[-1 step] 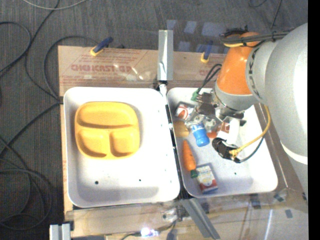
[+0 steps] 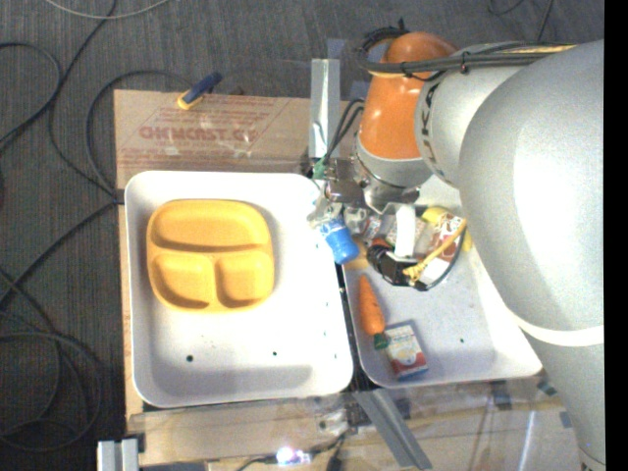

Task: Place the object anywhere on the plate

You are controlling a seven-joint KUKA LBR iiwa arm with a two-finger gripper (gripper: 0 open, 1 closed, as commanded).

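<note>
A yellow plate (image 2: 211, 253) with three compartments lies in the left white bin (image 2: 235, 361), toward its upper left. My gripper (image 2: 329, 216) hangs over the seam between the two bins, at the left bin's upper right corner. A small blue cylinder (image 2: 341, 243) with a pale end sits tilted between the fingers, over the bin rims, and the gripper is shut on it. The cylinder is to the right of the plate, well apart from it. The grey arm hides much of the right bin.
In the right bin (image 2: 471, 346) lie an orange carrot (image 2: 370, 307), a small red and blue box (image 2: 404, 351) and a yellow and white packet (image 2: 440, 232). A cardboard sheet (image 2: 206, 135) with a blue and yellow tool (image 2: 198, 89) lies behind the left bin.
</note>
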